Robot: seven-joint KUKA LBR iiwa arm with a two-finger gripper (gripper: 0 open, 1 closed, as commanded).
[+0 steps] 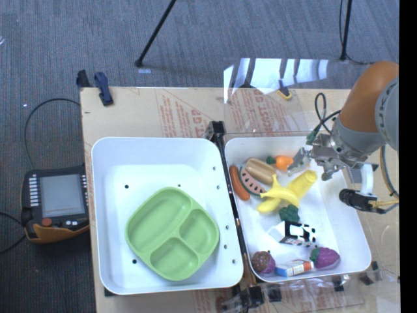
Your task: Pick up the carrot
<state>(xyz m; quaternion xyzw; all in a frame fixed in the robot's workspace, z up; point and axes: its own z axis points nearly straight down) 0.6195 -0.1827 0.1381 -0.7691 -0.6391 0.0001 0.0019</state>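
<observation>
desk point(163, 106) carries two white bins side by side; left bin point(114, 155) holds a green divided plate point(172, 233), right bin point(348, 230) is full of toy food

grey arm point(368, 116) with orange band comes in from the right, over the far right part of the right bin, wrist low

gripper point(311, 156) sits just right of the far food cluster, just above the banana's upper end; can't tell how far open it is, nothing visibly between the fingers

banana point(287, 193) lies diagonal mid-bin, hot dog point(259, 170) and watermelon slice point(253, 182) to its left, broccoli point(288, 212) just near of it

carrot point(283, 162), small and orange, lies at the far side of the right bin, just right of the hot dog, near the gripper, not lifted

step looks like approach, pre-grasp; next move needs a short shift left to centre over the carrot, then drop and close without catching the banana or hot dog crowding it
</observation>
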